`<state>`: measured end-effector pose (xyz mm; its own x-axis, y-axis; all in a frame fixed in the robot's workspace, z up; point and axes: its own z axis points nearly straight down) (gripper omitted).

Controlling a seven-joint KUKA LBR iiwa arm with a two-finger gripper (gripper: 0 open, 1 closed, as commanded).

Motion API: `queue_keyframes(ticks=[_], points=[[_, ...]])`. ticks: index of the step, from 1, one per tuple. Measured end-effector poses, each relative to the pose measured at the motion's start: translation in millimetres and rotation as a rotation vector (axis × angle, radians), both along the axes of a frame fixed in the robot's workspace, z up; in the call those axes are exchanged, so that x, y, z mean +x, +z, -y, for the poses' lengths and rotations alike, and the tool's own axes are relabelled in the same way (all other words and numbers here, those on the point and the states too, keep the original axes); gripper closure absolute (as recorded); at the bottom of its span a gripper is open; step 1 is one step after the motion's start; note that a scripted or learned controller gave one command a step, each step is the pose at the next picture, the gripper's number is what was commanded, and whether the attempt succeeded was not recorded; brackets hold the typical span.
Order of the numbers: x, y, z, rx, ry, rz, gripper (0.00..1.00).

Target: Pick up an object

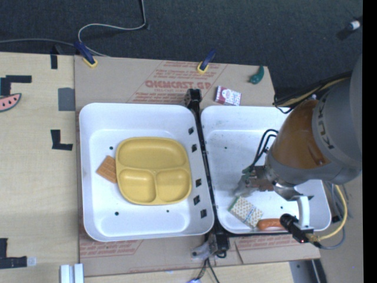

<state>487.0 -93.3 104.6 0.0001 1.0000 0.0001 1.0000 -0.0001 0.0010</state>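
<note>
Lying along the lower edge of the right bin [224,119], near the bottom of the frame, an orange, carrot-like piece [270,224] sits just right of a small patterned packet [246,211] that rests tilted on the bin floor. Just above the packet, the gripper [246,181] hangs low over the bin, its dark fingers pointing toward the left; they are small and shadowed, so I cannot tell whether they are spread or closed, and nothing is plainly seen between them. The arm [306,146], grey with an orange band, fills the right side of the frame and covers much of the right bin. Left of the divider, the left bin [94,217] holds a yellow divided plate [153,170] in its middle, with a tan, cracker-like piece [107,169] poking out from under the plate's left edge. Both bins sit on a sheet of printed cardboard [141,78]. Higher in the frame, a small red-and-white box [227,95] lies on the cardboard just above the right bin, and a teal item [257,74] rests near the cardboard's upper right corner.
</note>
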Motion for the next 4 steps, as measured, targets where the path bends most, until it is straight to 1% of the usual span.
queue_keyframes(ticks=[4], points=[[0, 36, -4, 0.007, 0.004, -0.005, 1.00]])
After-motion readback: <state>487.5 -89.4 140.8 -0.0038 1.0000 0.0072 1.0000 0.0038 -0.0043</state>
